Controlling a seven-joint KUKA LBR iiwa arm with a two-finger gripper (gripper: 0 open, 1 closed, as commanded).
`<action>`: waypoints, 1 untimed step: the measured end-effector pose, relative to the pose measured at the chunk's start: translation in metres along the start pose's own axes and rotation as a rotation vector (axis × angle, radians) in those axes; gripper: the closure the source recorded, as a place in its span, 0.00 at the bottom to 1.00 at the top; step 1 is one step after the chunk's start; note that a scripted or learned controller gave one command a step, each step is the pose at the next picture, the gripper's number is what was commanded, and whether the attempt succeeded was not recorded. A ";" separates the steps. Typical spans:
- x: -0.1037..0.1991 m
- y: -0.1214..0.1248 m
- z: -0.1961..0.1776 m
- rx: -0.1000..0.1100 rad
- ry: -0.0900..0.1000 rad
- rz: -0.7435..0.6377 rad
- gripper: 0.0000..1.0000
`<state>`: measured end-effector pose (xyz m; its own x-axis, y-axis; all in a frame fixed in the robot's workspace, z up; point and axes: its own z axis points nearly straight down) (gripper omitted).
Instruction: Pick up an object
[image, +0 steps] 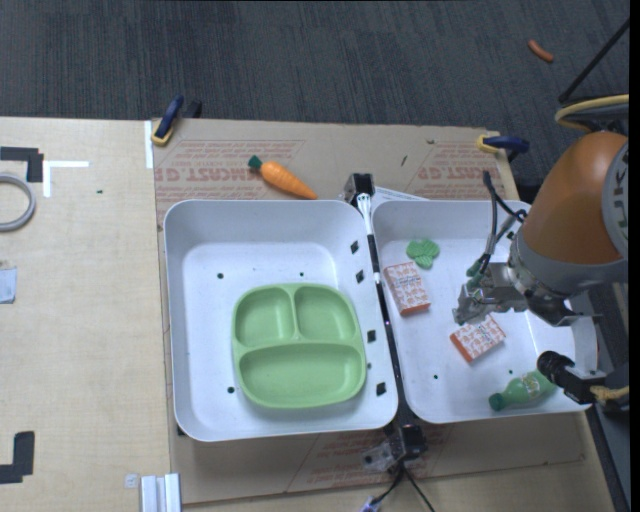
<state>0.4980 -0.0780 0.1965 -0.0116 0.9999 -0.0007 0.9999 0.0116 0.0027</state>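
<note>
In the camera view, the gripper (478, 305) is seen low in the right bin (440, 395), just above a small red box (477, 340); whether it is spread or pressed together cannot be told. The box is judged light, stiff and flat, best pinched across its short sides. Its long axis is tilted, running lower-left to upper-right.

Open floor mid-right bin (440, 385) — boxes (478, 339) (406, 288), green bottle (522, 391), leafy toy (424, 252) crowding its edges.
</note>
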 end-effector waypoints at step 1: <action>0.000 0.000 0.000 0.000 0.000 0.000 0.00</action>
<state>0.4979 -0.0780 0.1965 -0.0117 0.9999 -0.0008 0.9999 0.0117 0.0025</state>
